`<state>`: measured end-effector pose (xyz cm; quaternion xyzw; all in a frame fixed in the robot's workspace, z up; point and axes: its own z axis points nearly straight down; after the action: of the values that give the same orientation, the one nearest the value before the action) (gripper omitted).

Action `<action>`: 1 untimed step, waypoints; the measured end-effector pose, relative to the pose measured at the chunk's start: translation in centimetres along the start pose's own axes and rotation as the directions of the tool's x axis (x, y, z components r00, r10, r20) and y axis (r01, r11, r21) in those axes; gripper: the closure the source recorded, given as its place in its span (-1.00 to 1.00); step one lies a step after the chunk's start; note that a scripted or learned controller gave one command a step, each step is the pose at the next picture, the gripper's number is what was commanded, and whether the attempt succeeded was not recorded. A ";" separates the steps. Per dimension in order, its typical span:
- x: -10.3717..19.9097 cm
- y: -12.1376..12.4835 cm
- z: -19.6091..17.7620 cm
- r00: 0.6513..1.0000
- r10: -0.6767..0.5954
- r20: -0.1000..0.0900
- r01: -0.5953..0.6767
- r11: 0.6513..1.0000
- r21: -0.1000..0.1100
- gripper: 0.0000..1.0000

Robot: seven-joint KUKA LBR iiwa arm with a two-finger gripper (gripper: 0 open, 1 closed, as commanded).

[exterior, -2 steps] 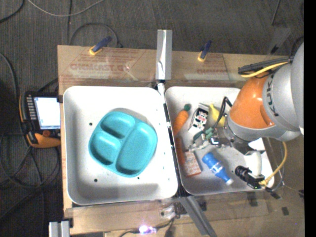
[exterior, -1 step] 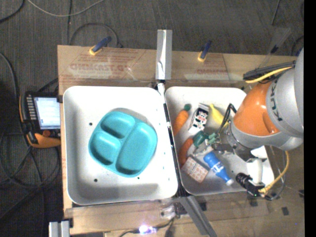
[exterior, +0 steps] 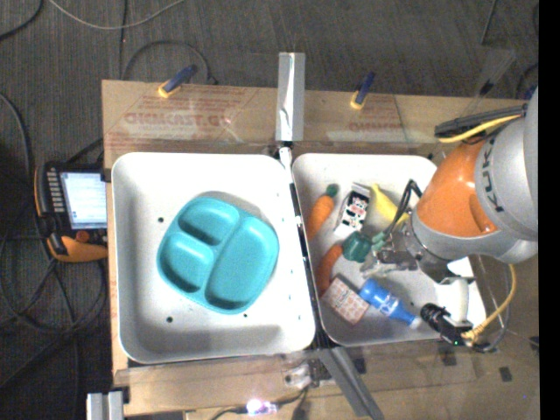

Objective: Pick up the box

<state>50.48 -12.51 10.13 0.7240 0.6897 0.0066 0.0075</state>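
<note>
A small flat box (exterior: 343, 300) with a red and white print lies in the right bin (exterior: 376, 338), near its front left corner. A second small box (exterior: 354, 205), white with dark and red marks, rests near the bin's back. My gripper (exterior: 382, 254) hangs over the middle of the right bin, between the two boxes. A round green object (exterior: 357, 248) sits right at its tip; whether it is held is unclear. The arm's orange band (exterior: 455, 201) and grey body cover the bin's right half.
The right bin also holds two orange carrot-like pieces (exterior: 321, 211) (exterior: 330, 263), a yellow item (exterior: 383, 202) and a blue bottle (exterior: 385, 303) beside the printed box. In the left bin (exterior: 131, 261) lies a turquoise divided plate (exterior: 219, 252).
</note>
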 end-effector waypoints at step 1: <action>0.0 0.0 0.0 1.000 0.000 0.000 0.000 1.000 0.000 -1.00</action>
<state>50.46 -12.52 10.12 0.7241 0.6896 0.0066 0.0075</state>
